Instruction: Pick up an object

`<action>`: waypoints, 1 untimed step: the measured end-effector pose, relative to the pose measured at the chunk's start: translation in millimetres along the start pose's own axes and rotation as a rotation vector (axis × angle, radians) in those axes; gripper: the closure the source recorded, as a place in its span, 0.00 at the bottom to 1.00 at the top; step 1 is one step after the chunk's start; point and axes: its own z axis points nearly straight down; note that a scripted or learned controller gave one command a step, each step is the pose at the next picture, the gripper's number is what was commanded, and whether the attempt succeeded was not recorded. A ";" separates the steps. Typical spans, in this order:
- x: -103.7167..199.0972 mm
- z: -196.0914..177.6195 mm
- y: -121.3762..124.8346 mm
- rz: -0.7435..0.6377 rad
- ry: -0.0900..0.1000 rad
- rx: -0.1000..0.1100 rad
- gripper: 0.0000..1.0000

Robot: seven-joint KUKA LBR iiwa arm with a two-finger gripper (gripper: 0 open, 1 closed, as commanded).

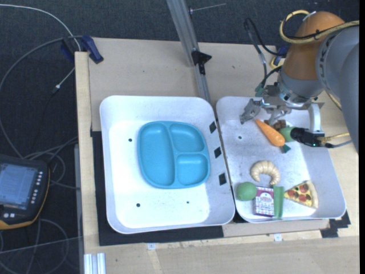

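Observation:
An orange toy carrot with a green top lies slanted at the back of the right bin. My gripper hovers at the carrot's thin upper tip, its fingers spread open on either side with nothing held between them. Further toward the front of the same bin lie a croissant, a green ball, a small pink box beside a green stick, and a pizza slice.
The left bin holds a blue divided plate. A metal post rises behind the bins. The grey and orange arm crowds the back right. A handheld pendant lies off the bench at left.

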 end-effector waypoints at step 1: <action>0.9 43.4 -0.5 0.000 0.000 -0.001 0.00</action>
